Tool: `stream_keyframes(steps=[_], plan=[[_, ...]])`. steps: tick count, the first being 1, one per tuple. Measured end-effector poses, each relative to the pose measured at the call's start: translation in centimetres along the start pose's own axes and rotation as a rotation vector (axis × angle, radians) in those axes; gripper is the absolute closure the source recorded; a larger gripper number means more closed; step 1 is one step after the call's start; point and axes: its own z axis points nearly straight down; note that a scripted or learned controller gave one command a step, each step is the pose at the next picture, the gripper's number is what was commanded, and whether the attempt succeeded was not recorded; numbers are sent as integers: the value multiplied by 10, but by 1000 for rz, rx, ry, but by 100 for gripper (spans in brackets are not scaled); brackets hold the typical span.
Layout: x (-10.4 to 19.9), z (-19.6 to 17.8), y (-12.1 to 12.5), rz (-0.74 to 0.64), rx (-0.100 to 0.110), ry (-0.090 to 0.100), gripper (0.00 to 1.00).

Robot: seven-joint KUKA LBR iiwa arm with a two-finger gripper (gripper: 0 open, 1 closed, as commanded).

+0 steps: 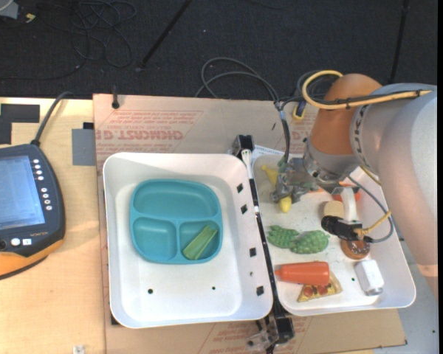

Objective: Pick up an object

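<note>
The tabletop [29,301] under me is pale wood, with a brown cardboard sheet [170,120] spread over most of it and dark carpet with loose black cables beyond the far edge. On the cardboard sit two shallow white bins side by side. A control tablet [18,198] with an orange rim lies on the wood at the far left.

The left bin [170,301] carries a teal divided plate [173,216], and a green wedge [201,242] lies in the plate's lower right compartment.

My arm [399,146] comes in from the right, grey with the orange band above the wrist, and it covers the upper right part of the right bin [399,297]. My jaws [289,189] are down in the upper left part of that bin. They are dark and crowded against the toys there, so I cannot tell whether they are parted or closed, or whether anything sits between them.

A small yellow piece [285,205] lies just below my jaws, seemingly touching them, and another yellow bit [269,173] sits just to their left. Below those lies a green leafy toy [299,240], near my jaws but apart from them. Farther down are an orange carrot [304,272] and, touching its lower edge, a pizza slice [317,291]. A white block [369,277] rests near the bin's lower right corner, well apart from my jaws.
</note>
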Motion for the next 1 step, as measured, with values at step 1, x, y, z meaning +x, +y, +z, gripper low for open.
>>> stream_keyframes(steps=[1], plan=[[52,-98,-57,-3,-10,1,100]])
